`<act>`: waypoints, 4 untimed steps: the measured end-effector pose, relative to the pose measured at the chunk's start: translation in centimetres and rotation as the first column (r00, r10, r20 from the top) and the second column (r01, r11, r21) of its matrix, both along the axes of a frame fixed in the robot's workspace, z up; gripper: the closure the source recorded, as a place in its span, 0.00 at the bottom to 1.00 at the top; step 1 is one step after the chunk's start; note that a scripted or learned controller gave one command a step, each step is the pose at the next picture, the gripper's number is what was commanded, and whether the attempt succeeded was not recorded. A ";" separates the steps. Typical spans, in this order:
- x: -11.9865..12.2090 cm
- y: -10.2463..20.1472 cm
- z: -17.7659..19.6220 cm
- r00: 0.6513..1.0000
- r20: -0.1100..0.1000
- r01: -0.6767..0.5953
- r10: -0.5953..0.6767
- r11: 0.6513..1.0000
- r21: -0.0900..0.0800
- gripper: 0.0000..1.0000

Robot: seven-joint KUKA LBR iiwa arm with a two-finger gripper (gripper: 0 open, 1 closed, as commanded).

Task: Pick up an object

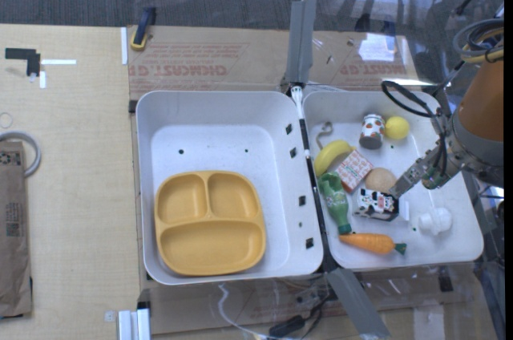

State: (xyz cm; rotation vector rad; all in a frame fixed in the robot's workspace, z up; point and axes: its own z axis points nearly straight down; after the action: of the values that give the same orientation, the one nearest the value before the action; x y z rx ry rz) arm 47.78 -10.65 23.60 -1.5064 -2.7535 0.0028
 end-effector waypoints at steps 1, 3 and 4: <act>0.1 -0.4 5.3 0.999 0.003 0.037 -0.037 0.999 -0.001 1.00; 5.5 5.0 1.0 0.949 0.002 -0.316 0.316 0.949 0.000 1.00; 15.4 11.0 -2.1 0.940 0.005 -0.341 0.342 0.940 -0.002 1.00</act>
State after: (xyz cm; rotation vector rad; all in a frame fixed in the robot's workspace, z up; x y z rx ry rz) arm 63.13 0.35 21.54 -1.0077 -2.9776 0.0010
